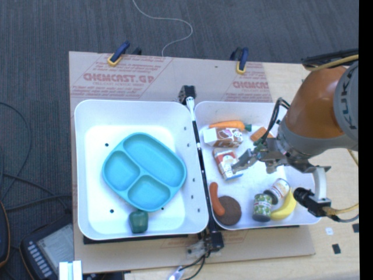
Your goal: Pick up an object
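Bench (pixel 99 80) surfaced with printed brown board. Two white bins rest on it: right bin (pixel 233 107) beneath the gripper (pixel 247 161), left bin (pixel 81 156) beside it. Two clamps (pixel 119 52) grip the board's far edge.

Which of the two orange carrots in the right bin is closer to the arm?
The short carrot piece by the arm's wrist; the longer carrot lies further left along the bin's far wall.

Over in the left bin (pixel 81 156) a blue 3-compartment plate (pixel 144 171) lies flat, with a small green pepper (pixel 138 221) just beside its near edge. Behind the bins, 2 blue-and-yellow clamps (pixel 119 52) pin the brown board (pixel 175 77) to the bench. A thin white cable (pixel 169 22) loops across the grey carpet (pixel 46 28).
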`<state>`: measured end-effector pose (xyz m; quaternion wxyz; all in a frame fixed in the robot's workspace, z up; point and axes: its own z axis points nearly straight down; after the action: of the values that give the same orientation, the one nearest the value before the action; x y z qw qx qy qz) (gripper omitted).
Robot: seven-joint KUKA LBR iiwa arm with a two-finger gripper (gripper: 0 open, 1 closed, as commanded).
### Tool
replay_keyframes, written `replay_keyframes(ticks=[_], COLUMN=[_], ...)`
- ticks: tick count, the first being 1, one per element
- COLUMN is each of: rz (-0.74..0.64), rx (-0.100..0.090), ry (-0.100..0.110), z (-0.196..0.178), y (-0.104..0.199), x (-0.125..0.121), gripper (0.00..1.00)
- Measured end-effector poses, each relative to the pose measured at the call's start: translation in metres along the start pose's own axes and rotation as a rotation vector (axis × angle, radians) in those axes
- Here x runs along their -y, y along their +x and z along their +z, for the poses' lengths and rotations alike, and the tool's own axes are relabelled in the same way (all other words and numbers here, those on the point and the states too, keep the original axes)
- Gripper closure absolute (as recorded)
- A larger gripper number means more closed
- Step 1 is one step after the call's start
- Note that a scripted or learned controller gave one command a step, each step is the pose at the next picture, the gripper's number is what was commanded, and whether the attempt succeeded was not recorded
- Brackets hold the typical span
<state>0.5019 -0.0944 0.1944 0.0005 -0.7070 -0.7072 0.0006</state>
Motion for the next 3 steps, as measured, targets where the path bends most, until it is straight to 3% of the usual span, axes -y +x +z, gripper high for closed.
replay_keyframes(ticks=[1,2,3], rz=[0.000,-0.001,0.001], rx=[-0.001,0.001,0.002], ry=[0.003,-0.014,-0.015], z=[0.084,0.105,0.095], y=[0.001,-0.001,-0.002], x=[-0.012,0.011,0.011], gripper=[0.00,0.00,1.00])
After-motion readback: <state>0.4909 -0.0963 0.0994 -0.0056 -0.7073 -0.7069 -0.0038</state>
